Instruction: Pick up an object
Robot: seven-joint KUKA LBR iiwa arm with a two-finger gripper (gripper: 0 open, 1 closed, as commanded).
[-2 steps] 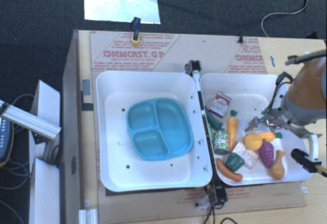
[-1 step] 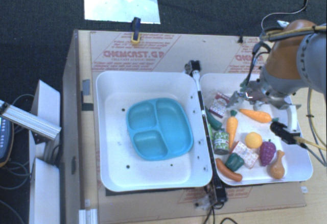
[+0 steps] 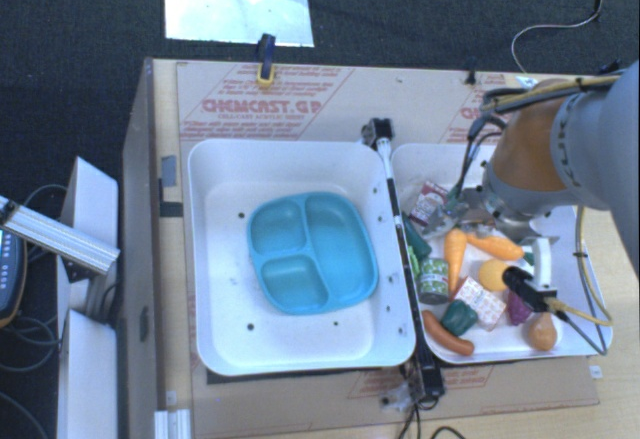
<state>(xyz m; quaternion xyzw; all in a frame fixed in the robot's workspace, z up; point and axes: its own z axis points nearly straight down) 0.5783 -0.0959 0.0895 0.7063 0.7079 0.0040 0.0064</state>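
The grey arm's gripper [image 3: 492, 223] hangs low over the right white bin [image 3: 590, 352], above an orange plastic carrot [image 3: 455, 257] among toy food; its grip cannot be told.

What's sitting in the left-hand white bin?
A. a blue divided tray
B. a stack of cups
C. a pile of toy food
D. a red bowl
A: the left bin holds a blue tray with three compartments, lying flat, while the toy carrot, sausage and other small items are heaped in the right bin, under the arm.
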